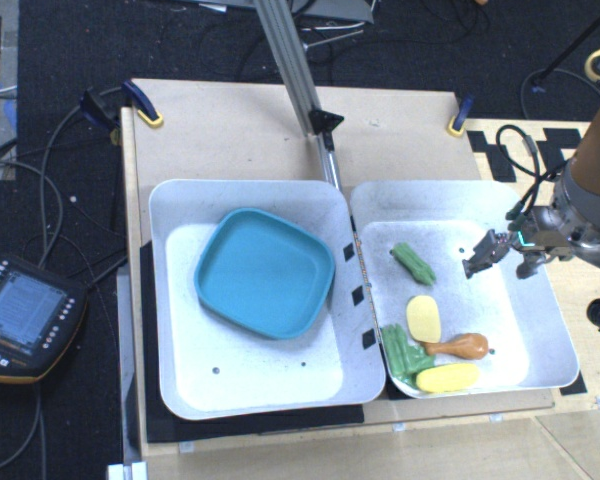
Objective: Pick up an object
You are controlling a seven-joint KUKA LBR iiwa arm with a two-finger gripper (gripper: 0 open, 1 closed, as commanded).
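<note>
Yellow toy (447, 377): smooth, long and rounded, lying at the right bin's (450, 203) front edge, well below the fingers.
Brown toy (460, 346): shiny, shaped like a drumstick, touching the yellow toy.
Round yellow piece (424, 319): pale and smooth, below and left of the fingers.
Green block (401, 352): ridged, leaning on the bin's left wall.
Green pickle (413, 263): bumpy and long, left of the fingers, apart from them.
Gripper (498, 255): two dark fingers spread apart, nothing between them, hanging over bare white bin floor.
Blue plate (265, 272): square with round corners, smooth, far left in the left bin (180, 208).
</note>
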